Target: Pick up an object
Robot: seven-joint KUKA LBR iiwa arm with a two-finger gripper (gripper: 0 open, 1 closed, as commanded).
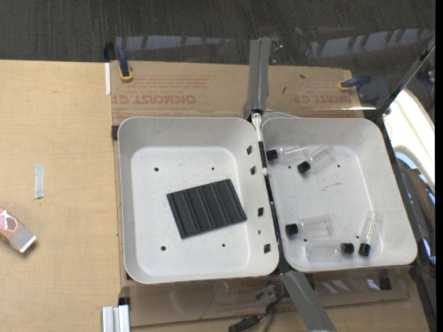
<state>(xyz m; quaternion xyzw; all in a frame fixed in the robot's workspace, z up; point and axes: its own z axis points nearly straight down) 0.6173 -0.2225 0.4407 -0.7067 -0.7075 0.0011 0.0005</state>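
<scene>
A dark grey ribbed rectangular pad (206, 207) lies flat and slightly turned in the middle of the left bin (131, 185). The right bin (387, 185) holds several clear plastic vials with black caps. One vial (316, 160) lies near the back beside another (287, 150) close to the divider. A third vial (311, 225) rests in the front half. Two more lie by the front wall: one lengthwise along it (327, 250) and a thin one (369, 230) angled at the front right.
Both bins sit on brown cardboard (180, 92) held by blue clamps (123, 68). A grey metal bar (258, 75) runs back from the seam between the bins. On the wooden bench at the left lie a small grey strip (39, 182) and a red-and-white block (15, 230).
</scene>
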